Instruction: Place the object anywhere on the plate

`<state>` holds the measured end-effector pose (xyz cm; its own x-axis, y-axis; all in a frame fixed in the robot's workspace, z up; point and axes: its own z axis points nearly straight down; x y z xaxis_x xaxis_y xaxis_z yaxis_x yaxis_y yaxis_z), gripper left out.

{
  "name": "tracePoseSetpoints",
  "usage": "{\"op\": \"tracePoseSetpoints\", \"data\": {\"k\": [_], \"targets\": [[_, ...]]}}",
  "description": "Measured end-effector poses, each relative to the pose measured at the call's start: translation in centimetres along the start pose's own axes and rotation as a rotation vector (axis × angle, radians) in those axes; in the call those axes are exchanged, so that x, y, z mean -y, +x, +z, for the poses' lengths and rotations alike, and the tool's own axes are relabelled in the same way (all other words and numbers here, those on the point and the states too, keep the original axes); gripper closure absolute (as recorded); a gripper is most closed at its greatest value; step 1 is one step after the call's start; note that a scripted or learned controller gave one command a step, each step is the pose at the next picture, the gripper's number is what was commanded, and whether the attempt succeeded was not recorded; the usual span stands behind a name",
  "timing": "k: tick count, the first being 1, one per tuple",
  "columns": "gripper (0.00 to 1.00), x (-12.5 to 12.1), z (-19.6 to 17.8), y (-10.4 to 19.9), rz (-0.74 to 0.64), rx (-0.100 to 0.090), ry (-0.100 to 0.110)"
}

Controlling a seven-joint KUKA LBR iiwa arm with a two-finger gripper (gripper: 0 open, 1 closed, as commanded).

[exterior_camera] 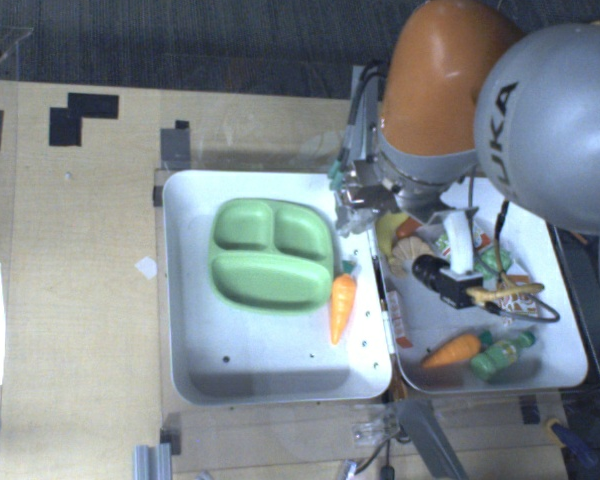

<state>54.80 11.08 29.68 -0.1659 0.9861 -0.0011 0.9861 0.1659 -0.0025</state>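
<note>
Middle of the frame: left white bin (183,308) with a green plate (270,253) inside. Just right of the plate, low on its edge, an orange carrot (341,306), lying on the bin floor, tip pointing down. Not on the plate.

Above the carrot, near the bin's top right corner, the gripper (355,204), under the big grey and orange arm (450,78). Cannot tell if spread apart or pressed together. Nothing seen held in it.

To the right, the right white bin (572,353) with a second carrot (452,349), a green bottle (500,356) and other small stuff.
</note>
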Motion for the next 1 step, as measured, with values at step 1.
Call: {"op": "tracePoseSetpoints", "data": {"k": [1], "targets": [[1.00,2.45,3.39,-0.96,-0.009,0.000,0.002]]}}
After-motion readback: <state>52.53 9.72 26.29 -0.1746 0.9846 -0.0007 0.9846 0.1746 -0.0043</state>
